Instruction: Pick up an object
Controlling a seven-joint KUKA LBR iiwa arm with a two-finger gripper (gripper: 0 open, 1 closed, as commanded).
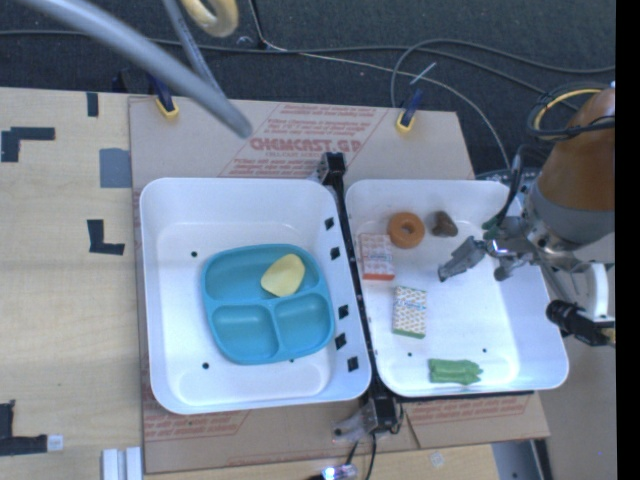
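1. Red print reading "CHEMCAST GP" is showing on the brown cardboard sheet (300, 133) lying under both bins.
2. The gripper (475, 263) is hovering over the right bin (520, 363); its dark fingers are spread apart, clamping nothing.
3. A round brown doughnut-shaped object (406, 229) and a dull lumpy brown piece (443, 224) are lying near the bin's far wall.
4. A red-and-white printed packet (376, 256), lettering unreadable, and a pale patterned packet (409, 311) are resting flat; a green crinkled object (454, 371) is sitting near the front wall.
5. A glossy blue sectioned plate (265, 308) is holding a smooth yellow piece (283, 275) in the left bin (170, 268).
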